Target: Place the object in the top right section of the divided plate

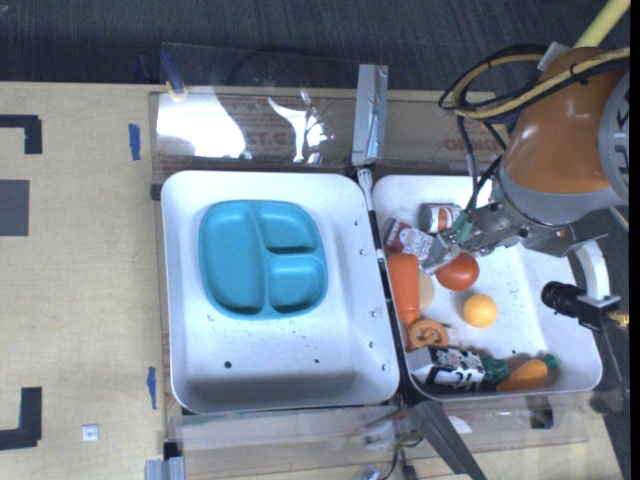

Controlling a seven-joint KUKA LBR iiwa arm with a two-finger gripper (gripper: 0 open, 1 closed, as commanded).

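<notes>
A blue divided plate [262,258] lies in the left bin [190,358], and its top right section [291,230] holds nothing. My gripper [452,245] hangs low in the right bin [572,293], at the upper left edge of a red tomato [459,272] and just below a small can [438,216]. I see nothing lifted clear of the bin floor. Beside it lie a long orange carrot [404,286], a red and white packet [400,234] and a round orange fruit [480,310].
Along the right bin's front edge lie a brown round pastry [428,333], a black and white bottle [455,373] and a small orange vegetable [530,371]. The arm's orange band [560,138] and cables overhang the right bin's far side. A ridge [378,268] separates the bins.
</notes>
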